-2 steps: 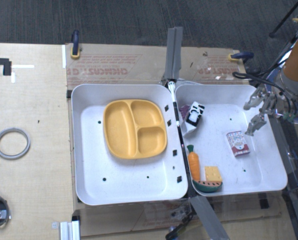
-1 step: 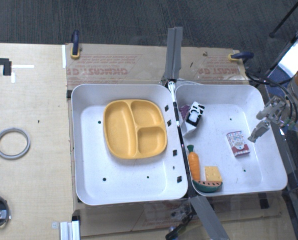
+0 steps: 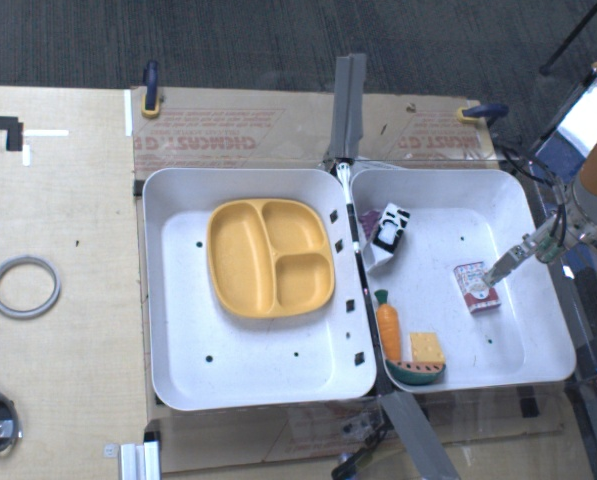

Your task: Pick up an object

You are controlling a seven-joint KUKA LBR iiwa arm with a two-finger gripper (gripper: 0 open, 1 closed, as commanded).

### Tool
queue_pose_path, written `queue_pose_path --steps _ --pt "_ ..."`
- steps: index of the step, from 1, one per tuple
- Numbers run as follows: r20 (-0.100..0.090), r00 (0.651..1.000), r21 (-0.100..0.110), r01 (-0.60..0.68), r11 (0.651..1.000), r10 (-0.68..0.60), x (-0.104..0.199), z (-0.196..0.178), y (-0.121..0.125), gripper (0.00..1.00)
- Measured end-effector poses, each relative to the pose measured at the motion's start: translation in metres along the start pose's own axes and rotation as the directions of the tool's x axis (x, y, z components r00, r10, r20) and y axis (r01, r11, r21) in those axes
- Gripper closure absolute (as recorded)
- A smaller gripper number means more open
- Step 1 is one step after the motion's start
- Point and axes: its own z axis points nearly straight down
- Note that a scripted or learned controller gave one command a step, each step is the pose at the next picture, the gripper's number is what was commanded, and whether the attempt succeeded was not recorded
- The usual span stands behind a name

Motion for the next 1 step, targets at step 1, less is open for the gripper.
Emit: queue_pose_path --steps 1 --pt "-0.002 0.912 0.001 -0.41 0.912 0.41 0.019 0.0746 -0.0177 0.0"
